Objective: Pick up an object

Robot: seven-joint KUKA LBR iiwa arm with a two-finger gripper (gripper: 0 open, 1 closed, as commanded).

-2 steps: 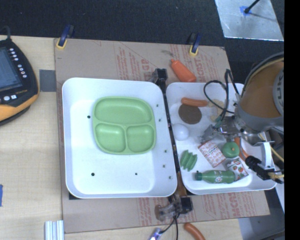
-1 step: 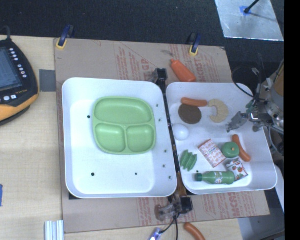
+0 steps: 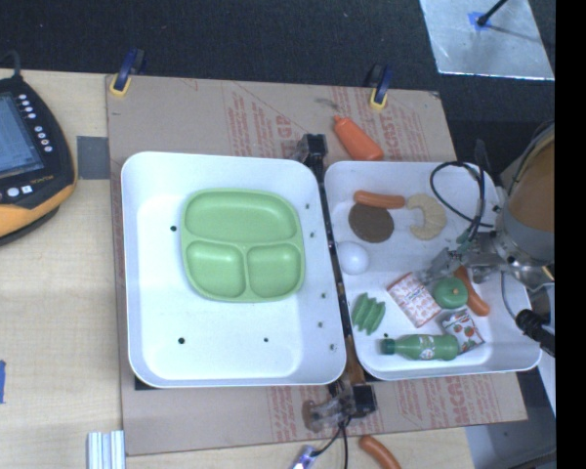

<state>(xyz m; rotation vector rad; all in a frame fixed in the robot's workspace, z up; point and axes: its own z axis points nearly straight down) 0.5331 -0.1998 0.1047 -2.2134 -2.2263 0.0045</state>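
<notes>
Lying in the right bin (image 3: 366,360), the loose objects cluster around the gripper (image 3: 456,265), which hangs low over that bin's right half; whether it is clenched or released cannot be told. A green round toy (image 3: 450,293) sits just below it, an orange carrot piece (image 3: 477,301) beside that, and a red-and-white packet (image 3: 413,298) to its left. Further left lie a brown disc (image 3: 371,223), a sausage (image 3: 379,200), a white egg (image 3: 352,257) and green pods (image 3: 367,313). A green bottle (image 3: 420,347) lies nearest the camera. Well left, the other bin (image 3: 146,350) holds a green divided plate (image 3: 242,243).
</notes>
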